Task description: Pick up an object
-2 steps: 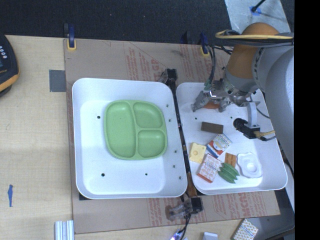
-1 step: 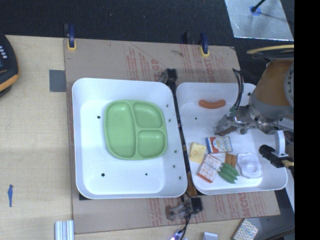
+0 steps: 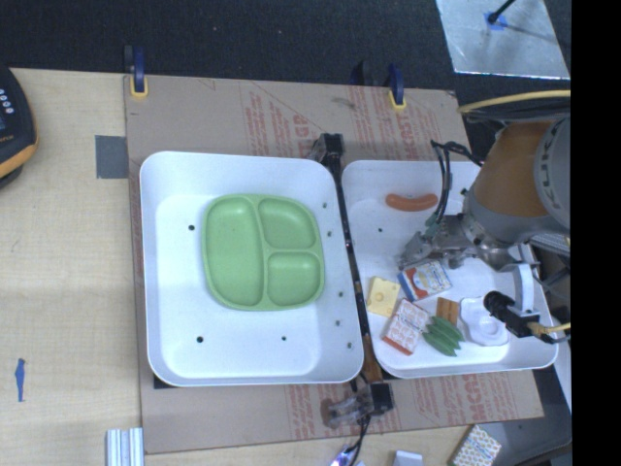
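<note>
My gripper point(image 3: 425, 251) is low in the right bin point(image 3: 374, 187), near its middle, with the arm coming in from the right. Just below it lies a small red, white and blue packet point(image 3: 428, 280). A reddish sausage point(image 3: 412, 201) lies behind it toward the bin's far side. In front are a yellow cheese wedge point(image 3: 383, 296), a red and white packet point(image 3: 406, 326), a small brown block point(image 3: 446, 310), a green vegetable point(image 3: 443, 336) and a white round piece point(image 3: 483, 324). I see nothing held.
The left bin point(image 3: 165, 260) holds a green divided plate point(image 3: 262, 251). Both bins rest on a cardboard sheet point(image 3: 281, 115) clamped at the back. A dark device point(image 3: 12, 124) sits at the bench's far left edge.
</note>
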`<state>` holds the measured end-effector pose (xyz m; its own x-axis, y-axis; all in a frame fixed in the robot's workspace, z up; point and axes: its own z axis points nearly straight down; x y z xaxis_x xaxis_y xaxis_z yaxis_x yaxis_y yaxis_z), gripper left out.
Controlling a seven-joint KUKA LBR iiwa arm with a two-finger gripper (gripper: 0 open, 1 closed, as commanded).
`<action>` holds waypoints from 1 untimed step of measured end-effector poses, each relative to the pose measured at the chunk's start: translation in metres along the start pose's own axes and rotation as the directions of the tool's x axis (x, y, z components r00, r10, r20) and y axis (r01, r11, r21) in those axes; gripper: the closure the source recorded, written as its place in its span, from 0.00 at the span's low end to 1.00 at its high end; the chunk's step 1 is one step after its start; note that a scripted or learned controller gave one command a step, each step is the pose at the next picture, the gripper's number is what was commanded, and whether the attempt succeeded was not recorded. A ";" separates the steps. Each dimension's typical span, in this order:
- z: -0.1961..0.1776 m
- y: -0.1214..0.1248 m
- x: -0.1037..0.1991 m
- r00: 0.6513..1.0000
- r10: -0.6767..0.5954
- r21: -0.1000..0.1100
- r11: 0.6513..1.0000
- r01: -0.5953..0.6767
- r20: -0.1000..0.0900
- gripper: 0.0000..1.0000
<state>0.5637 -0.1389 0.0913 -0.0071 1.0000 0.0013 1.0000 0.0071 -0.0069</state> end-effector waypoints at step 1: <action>-0.001 0.042 0.040 1.000 -0.003 -0.007 1.000 0.003 0.002 0.00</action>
<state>0.6058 -0.0985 0.0923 -0.0103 0.9999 -0.0004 0.9999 0.0103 0.0003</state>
